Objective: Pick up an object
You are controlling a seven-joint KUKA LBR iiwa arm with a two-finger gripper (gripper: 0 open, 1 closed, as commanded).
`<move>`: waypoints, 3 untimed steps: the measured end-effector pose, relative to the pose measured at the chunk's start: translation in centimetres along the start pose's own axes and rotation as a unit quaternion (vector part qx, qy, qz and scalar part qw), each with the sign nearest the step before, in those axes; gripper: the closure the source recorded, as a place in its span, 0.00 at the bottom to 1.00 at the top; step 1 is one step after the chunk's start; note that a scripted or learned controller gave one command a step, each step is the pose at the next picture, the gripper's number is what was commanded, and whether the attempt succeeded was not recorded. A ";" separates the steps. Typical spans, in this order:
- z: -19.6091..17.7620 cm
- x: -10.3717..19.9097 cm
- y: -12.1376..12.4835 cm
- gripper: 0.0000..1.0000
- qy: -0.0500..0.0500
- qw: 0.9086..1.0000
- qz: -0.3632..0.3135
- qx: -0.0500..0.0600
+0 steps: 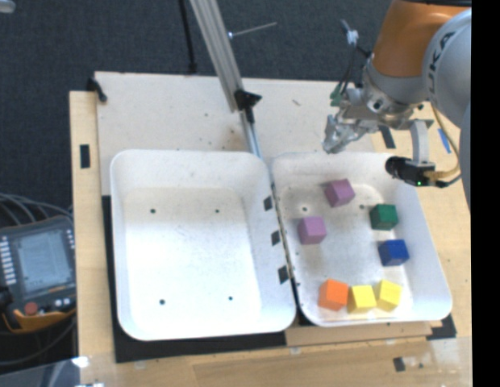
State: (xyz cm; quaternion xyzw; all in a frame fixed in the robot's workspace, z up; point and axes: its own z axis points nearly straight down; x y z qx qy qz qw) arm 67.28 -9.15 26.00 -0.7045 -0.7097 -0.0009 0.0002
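Dark letters reading "KU", part of a longer word, run along the grey arm at the upper right, while the screen of the handheld pendant is too blurred to read.

Two white bins are seen on a pale wooden worktop, which is partly covered by an off-white speckled board. The left bin is flecked with a few dark spots. In the right bin, two purple cubes, a green cube, a blue cube, an orange cube and two yellow cubes are shown. The arm is coloured grey, with an orange band. The gripper is rendered in metallic grey. A silver rail is set against dark grey carpet.
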 end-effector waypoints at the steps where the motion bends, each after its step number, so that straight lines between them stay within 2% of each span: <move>1: 0.3 5.4 0.7 1.00 0.000 1.000 0.000 0.001; 2: -0.2 10.6 -0.3 1.00 0.000 1.000 0.000 0.002; 3: 1.0 15.1 -1.6 1.00 0.000 1.000 0.001 0.002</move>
